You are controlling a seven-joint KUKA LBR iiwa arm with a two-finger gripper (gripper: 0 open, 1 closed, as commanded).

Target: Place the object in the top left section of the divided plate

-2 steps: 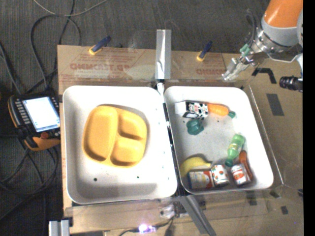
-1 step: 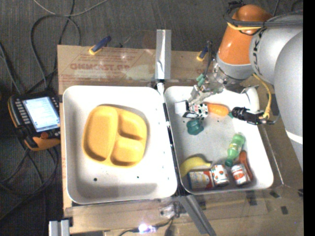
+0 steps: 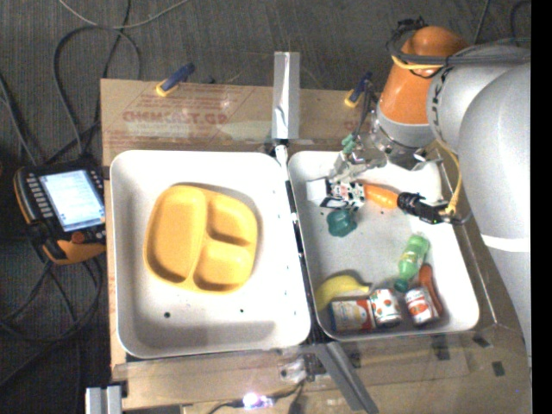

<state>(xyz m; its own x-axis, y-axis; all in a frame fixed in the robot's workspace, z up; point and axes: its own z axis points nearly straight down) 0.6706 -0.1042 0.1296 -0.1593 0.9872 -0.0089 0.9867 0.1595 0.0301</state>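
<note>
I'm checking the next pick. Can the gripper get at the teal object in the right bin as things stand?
Probably yes. The gripper hangs just above the teal object, which lies apart on bare floor of the right bin, away from the cans and green bottle.

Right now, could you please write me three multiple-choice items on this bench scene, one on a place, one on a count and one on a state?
1. Where does the yellow divided plastic plate lie?
A. in the left white bin
B. in the right white bin
C. on the cardboard

2. How many small red-labelled cans stand at the right bin's near edge?
A. one
B. two
C. four

3. What do the plate's sections hold?
A. nothing
B. a green bottle
C. a carrot

Answers:
1 A, the plate sits mid-floor in the left white bin.
2 B, two cans stand side by side next to a flat packet.
3 A, every section shows bare yellow, while the pincer is over the right white bin.
</note>
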